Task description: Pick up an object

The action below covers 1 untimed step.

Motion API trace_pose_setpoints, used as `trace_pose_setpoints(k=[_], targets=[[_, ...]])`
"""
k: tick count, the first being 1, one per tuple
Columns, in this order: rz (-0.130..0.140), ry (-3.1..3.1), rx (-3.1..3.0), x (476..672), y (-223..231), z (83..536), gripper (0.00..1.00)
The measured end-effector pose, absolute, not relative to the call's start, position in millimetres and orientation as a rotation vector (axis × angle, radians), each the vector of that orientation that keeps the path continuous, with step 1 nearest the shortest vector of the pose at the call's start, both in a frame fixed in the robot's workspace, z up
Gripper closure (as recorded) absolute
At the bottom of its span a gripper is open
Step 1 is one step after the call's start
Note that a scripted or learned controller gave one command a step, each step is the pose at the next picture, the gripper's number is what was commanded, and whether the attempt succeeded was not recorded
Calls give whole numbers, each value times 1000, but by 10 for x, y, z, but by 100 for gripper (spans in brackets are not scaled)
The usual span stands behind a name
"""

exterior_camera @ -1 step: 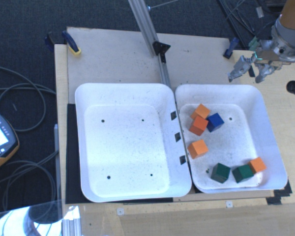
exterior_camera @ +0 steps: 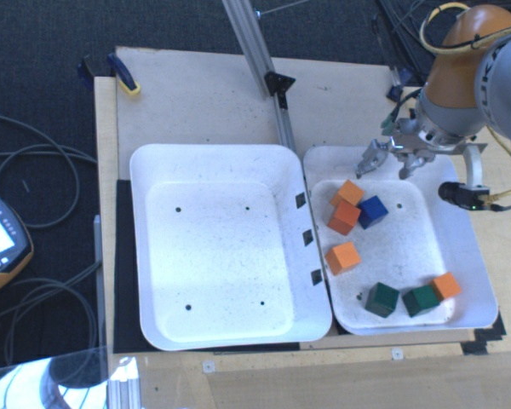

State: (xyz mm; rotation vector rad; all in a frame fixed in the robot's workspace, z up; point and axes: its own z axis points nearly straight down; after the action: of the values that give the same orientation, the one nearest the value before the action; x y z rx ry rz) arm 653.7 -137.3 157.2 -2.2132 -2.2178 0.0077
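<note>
So the end effector [exterior_camera: 385, 160] is hanging over the far edge of the right bin [exterior_camera: 468, 254], fingers spread with nothing between them. All the blocks sit below in that bin, the nearest being an orange block [exterior_camera: 351, 192] touching a blue block [exterior_camera: 372, 211].

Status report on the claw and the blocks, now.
Claw open, nothing in it, above right bin's far edge. Nearest: orange block, blue block touching it. Nothing in the way.

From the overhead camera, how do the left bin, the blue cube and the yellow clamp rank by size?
1. Left bin, largest.
2. Yellow clamp.
3. Blue cube. The clamp and cube look close; the clamp lies farther off, so that order is unsure.
</note>
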Motion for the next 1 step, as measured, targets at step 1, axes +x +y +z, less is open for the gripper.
trace_pose_setpoints(k=[1], targets=[[-14,-2231,-2228,6474,-1218,1171,0]])
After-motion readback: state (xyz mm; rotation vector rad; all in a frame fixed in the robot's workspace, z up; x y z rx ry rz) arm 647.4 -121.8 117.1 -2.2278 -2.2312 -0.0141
